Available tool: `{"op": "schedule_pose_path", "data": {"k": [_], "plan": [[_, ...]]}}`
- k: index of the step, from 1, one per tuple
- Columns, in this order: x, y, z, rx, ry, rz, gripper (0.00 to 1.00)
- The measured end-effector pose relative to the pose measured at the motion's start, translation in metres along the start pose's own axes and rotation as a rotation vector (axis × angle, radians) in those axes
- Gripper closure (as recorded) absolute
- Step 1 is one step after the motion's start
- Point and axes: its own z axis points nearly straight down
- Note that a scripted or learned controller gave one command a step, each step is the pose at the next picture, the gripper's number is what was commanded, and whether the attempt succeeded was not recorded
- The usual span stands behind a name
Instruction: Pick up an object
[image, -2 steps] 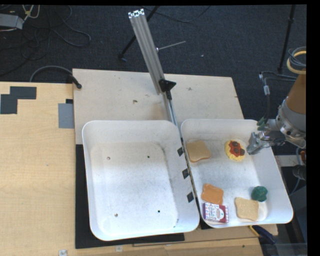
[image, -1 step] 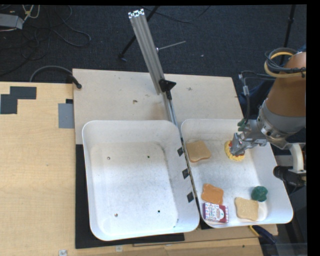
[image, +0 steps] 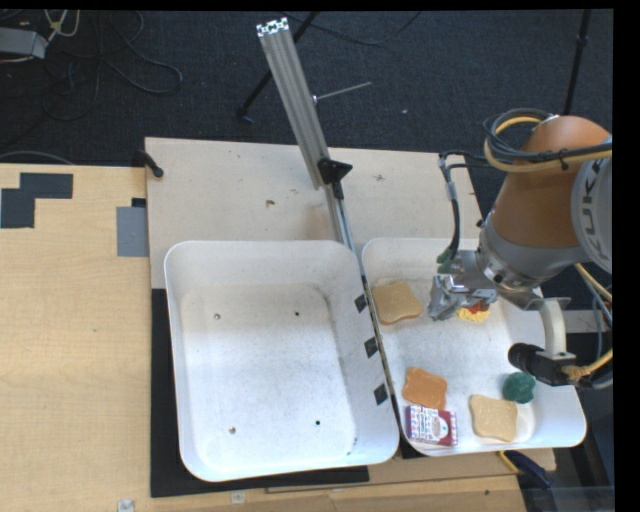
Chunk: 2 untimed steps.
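Single fixed camera, mounted above the pale wooden bench (image: 240, 190), looking down at a slant. Both shallow white plastic bins fall in frame: the left bin (image: 190, 270) whole and central, the right bin (image: 560, 425) toward the right side. Mid-range distance; dark carpeted floor (image: 150, 90) shows along the top. The grey arm with orange band (image: 545, 190) enters from the right, close to the lens.

Matt white plastic bins (image: 260, 350); pale wood bench (image: 230, 190).
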Motion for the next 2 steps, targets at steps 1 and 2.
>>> {"op": "schedule_pose_path", "data": {"k": [1, 2], "plan": [[0.056, 0.001, -0.002, -0.001, 0.0, -0.002, 1.0], [0.109, 0.0, -0.004, -0.002, -0.001, -0.002, 1.0]]}}
